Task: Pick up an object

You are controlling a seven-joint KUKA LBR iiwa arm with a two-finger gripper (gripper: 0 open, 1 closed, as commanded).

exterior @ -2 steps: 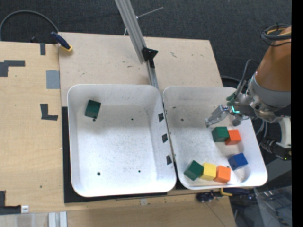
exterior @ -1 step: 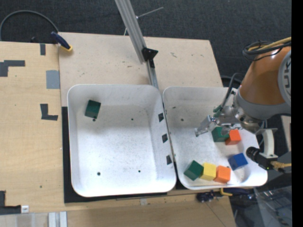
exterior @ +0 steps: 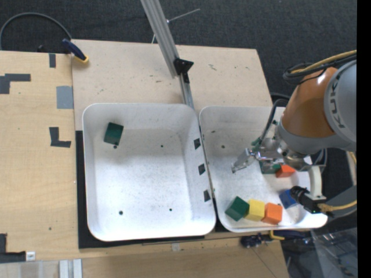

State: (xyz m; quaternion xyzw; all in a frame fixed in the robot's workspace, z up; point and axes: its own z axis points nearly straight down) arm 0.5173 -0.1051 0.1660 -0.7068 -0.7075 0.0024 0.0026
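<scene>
We see the arm [exterior: 316, 112] covering much of the right bin [exterior: 232, 123], and it half hides a small orange and green thing [exterior: 282, 169] just beside the gripper [exterior: 246, 161]; we cannot tell whether the gripper is released or clenched. Below the gripper a green block [exterior: 236, 208], yellow block [exterior: 255, 209] and orange block [exterior: 272, 212] touch in a row running left to right, a blue block [exterior: 287, 198] beside them. Partial letters "KU" show on the arm's grey shell, and far to the gripper's left a dark green block [exterior: 113, 133] lies in the left bin [exterior: 139, 225].

- A metal rail [exterior: 164, 32] slants up and away, well left of the gripper.
- A black cable [exterior: 30, 21] with a blue-and-yellow clamp [exterior: 76, 51] lies far to the gripper's upper left.
- Grey and dark tape patches [exterior: 64, 97] mark the wooden surface [exterior: 35, 172] far left.
</scene>
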